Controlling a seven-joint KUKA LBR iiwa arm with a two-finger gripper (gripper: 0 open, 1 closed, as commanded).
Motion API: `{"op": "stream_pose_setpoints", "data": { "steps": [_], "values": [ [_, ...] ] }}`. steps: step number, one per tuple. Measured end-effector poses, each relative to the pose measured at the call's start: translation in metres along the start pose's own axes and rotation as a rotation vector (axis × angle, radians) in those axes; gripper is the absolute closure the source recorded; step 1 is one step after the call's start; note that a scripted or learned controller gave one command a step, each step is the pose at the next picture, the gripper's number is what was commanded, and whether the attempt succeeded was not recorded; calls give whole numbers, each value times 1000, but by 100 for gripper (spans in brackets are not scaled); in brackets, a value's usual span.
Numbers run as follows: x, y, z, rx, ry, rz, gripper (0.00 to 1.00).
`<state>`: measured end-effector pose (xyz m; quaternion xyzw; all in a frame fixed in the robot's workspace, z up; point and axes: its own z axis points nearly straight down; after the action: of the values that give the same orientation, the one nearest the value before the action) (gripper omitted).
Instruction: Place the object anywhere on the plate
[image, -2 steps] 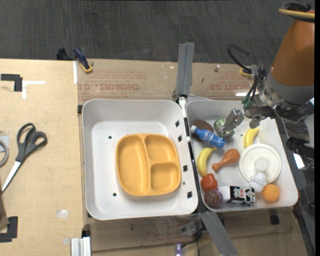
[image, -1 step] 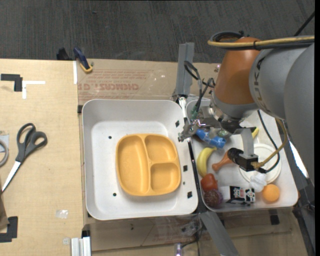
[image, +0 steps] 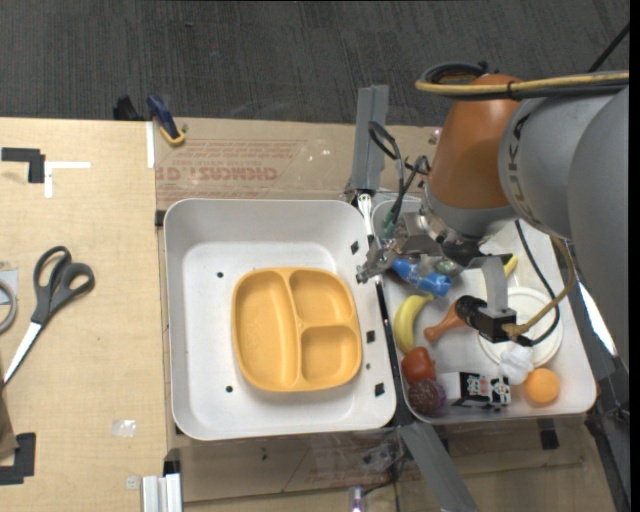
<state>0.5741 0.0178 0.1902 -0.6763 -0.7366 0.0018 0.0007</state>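
A: Camera view, how many plates?
B: One yellow plate (image: 296, 329), three compartments, in the left bin (image: 190, 330).
A: And the right bin (image: 575, 385)?
B: One banana (image: 408, 318), one orange ball (image: 541, 386), one blue object (image: 418, 277) under the gripper (image: 400, 245).
A: Gripper state?
B: Can't tell.
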Motion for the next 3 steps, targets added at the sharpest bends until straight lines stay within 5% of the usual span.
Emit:
{"op": "stream_pose_setpoints", "data": {
  "steps": [3],
  "values": [
    [0,0,0,0,0,0,0]
  ]
}}
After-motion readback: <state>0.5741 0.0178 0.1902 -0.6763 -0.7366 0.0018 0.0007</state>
